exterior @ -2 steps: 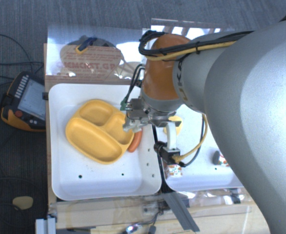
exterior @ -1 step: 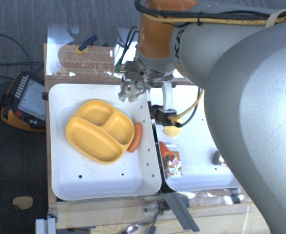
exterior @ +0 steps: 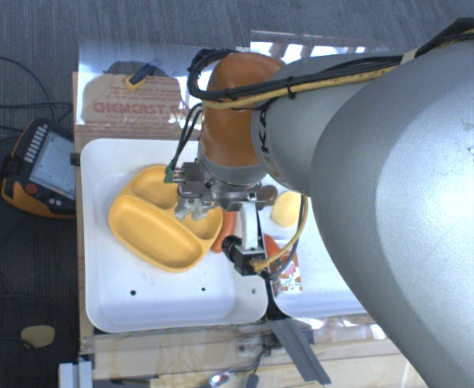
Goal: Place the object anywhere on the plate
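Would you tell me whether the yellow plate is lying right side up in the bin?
Right side up: the yellow plate shows its hollow compartments facing the camera, resting in the left bin.

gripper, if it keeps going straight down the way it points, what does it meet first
Most likely the yellow plate: the gripper points down over its right rim, though depth from this slanted view is uncertain.

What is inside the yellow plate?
The yellow plate has two hollows. The near one looks bare. The pincer hangs over the far edge, so whatever lies under it is hidden.
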{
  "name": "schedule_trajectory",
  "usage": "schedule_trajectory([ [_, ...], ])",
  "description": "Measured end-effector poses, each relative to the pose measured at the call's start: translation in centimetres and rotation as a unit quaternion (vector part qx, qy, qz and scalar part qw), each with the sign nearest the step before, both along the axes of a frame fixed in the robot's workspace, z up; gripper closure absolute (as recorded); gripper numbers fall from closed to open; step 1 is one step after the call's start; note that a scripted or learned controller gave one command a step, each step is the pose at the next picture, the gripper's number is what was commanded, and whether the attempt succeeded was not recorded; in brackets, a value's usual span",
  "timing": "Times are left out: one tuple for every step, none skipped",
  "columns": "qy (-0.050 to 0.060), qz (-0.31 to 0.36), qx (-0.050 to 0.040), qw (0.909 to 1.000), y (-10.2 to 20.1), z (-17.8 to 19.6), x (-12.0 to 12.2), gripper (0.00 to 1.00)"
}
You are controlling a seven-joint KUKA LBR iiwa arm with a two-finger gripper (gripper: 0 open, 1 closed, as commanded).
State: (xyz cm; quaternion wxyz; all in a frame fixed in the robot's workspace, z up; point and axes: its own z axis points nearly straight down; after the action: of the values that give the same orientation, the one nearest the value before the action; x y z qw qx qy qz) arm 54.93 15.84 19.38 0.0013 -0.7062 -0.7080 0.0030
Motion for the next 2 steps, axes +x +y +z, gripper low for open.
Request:
schedule_trajectory([
  [0.000, 0.000, 0.0001, 1.0000, 0.00, 0.01, 0.02, 0.00],
  [0.002, 0.001, -0.0002, 1.0000, 0.07, 0.80, -0.03, 1.00],
])
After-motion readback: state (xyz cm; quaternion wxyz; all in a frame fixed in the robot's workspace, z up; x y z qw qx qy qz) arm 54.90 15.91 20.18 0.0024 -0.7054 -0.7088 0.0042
